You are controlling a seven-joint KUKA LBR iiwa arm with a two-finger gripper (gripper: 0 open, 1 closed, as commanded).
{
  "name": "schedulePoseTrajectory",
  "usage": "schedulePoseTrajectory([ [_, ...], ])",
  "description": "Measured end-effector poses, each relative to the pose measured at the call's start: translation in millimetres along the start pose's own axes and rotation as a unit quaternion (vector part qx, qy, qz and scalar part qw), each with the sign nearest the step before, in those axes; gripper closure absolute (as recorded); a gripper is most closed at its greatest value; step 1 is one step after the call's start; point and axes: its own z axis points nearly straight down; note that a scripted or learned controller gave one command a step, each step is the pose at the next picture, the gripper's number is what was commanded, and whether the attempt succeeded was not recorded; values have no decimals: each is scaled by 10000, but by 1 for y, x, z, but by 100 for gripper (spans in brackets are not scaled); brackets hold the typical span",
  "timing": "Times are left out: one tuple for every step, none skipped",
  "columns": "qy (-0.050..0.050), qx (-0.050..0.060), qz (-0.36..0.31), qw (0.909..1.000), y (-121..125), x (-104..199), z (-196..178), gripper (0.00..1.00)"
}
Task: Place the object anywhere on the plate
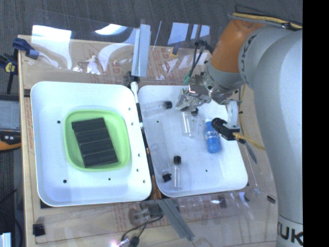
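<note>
A lime-green plate (pixel 120 133) lies in the left white bin (pixel 46 179), and a dark ridged slab (pixel 94 142) rests flat on it. My gripper (pixel 191 102) hangs over the upper middle of the right bin (pixel 231 176), far from the plate. Just below the gripper lies a clear vial (pixel 187 123). To its right lies a blue bottle (pixel 212 138). Another clear vial with a black cap (pixel 157 106) lies left of the gripper, near the bin's top-left corner.
A third black-capped vial (pixel 177 171) and a small black cap (pixel 166 177) lie near the right bin's front edge. The bins' raised rims meet along a dark seam (pixel 143 138). The grey arm with its orange band (pixel 231 45) fills the upper right.
</note>
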Motion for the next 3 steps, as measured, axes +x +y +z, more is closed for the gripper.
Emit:
schedulePoseTrajectory([
  [-5, 10, -648, 9979, -47, 43, 44, 100],
  [-12, 10, -1384, 9904, -91, 127, 0, 100],
  [-14, 8, -1380, 9904, -91, 127, 0, 0],
])
